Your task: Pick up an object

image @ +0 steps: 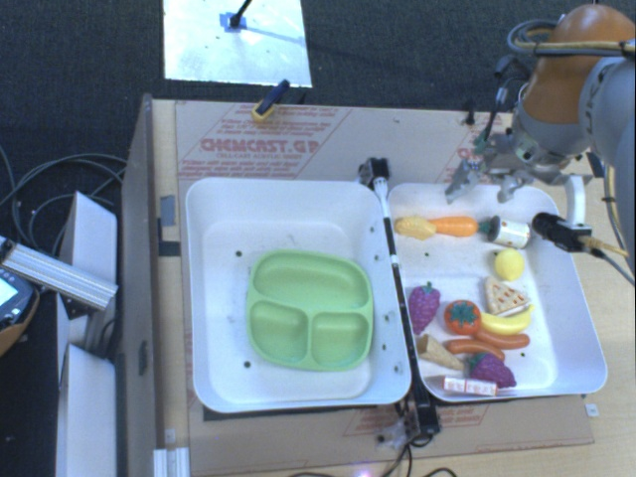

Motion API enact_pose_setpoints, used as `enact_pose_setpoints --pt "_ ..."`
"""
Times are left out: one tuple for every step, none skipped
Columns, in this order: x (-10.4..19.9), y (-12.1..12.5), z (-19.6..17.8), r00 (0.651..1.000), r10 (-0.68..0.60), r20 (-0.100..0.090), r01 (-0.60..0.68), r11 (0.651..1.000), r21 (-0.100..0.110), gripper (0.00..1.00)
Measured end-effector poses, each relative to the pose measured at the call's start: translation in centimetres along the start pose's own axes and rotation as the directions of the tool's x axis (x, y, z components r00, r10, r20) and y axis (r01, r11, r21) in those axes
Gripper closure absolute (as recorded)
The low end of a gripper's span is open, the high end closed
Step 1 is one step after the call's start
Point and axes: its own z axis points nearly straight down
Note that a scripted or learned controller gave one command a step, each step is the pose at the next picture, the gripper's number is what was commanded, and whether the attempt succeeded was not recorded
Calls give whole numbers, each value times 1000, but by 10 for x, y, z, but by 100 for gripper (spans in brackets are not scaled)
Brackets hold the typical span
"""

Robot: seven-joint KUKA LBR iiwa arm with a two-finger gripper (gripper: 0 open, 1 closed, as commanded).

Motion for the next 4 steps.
enact_pose_setpoints --pt "-48 -44 34 1000 2 2 -2 1000 1 0" --pt "-72 -83 104 1000 2 1 -2 1000 2 0" --pt "-72 -82 93 1000 1 1 -1 1000 -2 100" --pt "-33 -107 19 1000 0 0 0 1000 -2 100"
